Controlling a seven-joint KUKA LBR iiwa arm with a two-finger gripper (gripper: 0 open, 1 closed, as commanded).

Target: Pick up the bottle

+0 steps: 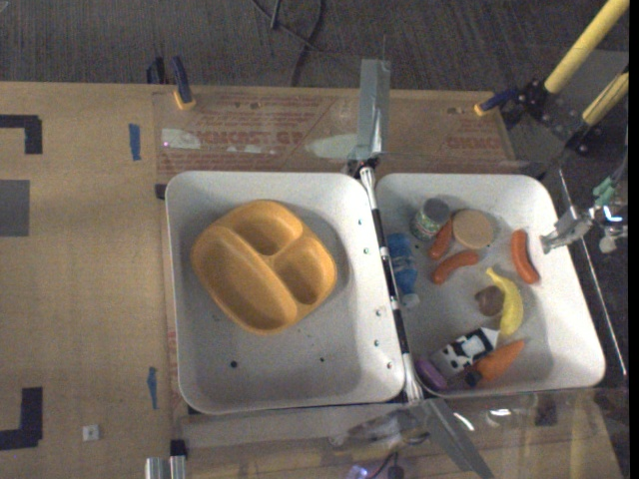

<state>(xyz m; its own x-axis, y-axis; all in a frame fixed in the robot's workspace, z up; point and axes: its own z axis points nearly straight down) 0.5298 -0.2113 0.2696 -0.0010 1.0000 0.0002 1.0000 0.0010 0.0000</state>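
looking down at my feed, i find the bottle [403, 267] lying in the right bin [574, 352], tight against its left wall, near a small can [433, 218]. the gripper [569, 232] sits over that bin's right rim, and i cannot tell its state.

**A robot test bench in a lab**

You are looking down at a lab setup, not a home. Two white bins [265, 193] are sitting on a cardboard-covered bench [80, 267] marked with black tape and blue tape [135, 140]. Clamps [180, 78] are gripping its far edge, cables [285, 8] are trailing across grey carpet, and yellow poles [589, 38] are standing at the right.
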